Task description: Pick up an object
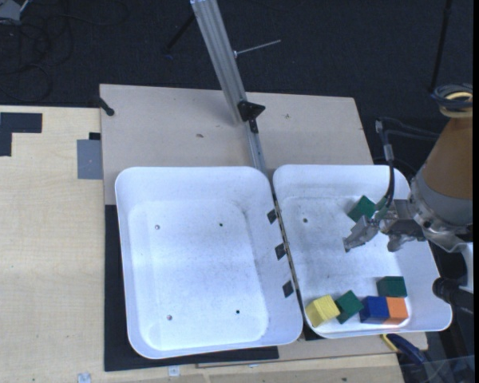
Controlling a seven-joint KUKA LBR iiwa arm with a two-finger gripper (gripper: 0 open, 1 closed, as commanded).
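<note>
1. Nearest the camera, at the front rim of the right shallow white bin [335,183], sits a row of small blocks: a yellow cube [322,309], a dark green cube [350,305], a blue cube [374,309] and an orange cube [397,309], with another dark green block [392,286] just behind them.
2. Over that bin's right half hangs the grey metal end effector [358,239], its fingers pointing left; whether they are spread or closed I cannot tell.
3. A green block [363,208] lies just above the end effector, touching or nearly touching it; it is not clearly between the fingers.
4. Behind it, the grey arm with its orange band [451,154] enters from the right.
5. Beside it, the left shallow white bin [140,190] shows a speckled floor.
6. Both bins rest on a pale wooden counter [40,222], on a tan board [176,126] with a black mat [112,294] beneath.
7. A slanted aluminium rail [222,58] rises from the back against a dark floor with cables.
</note>
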